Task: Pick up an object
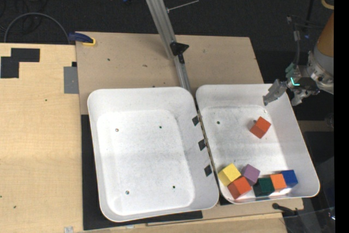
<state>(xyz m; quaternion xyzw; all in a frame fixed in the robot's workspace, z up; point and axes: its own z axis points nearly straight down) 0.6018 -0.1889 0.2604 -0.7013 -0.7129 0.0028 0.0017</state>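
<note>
White plastic forms the two shallow bins that are set side by side on the table (218,57). In the right bin (234,98), a red-orange block (260,127) is seen lying alone, tilted, toward the far right part of the floor. Six more blocks are gathered at the near edge of that bin: a yellow block (230,173), a purple block (251,173), a red block (239,187), a dark green block (264,186), an orange block (279,180) and a blue block (289,177), most of them touching one another.

The hand (283,90) is seen at the far right rim of the right bin, above and to the right of the lone red-orange block and apart from it. One grey finger (272,93) is pointed down toward the bin's rim. Nothing is seen between the fingers, and how far they are spread cannot be told from this angle.

The left bin (109,101) is seen beside it, and a slanted aluminium rail (158,13) is seen beyond the bins.
</note>
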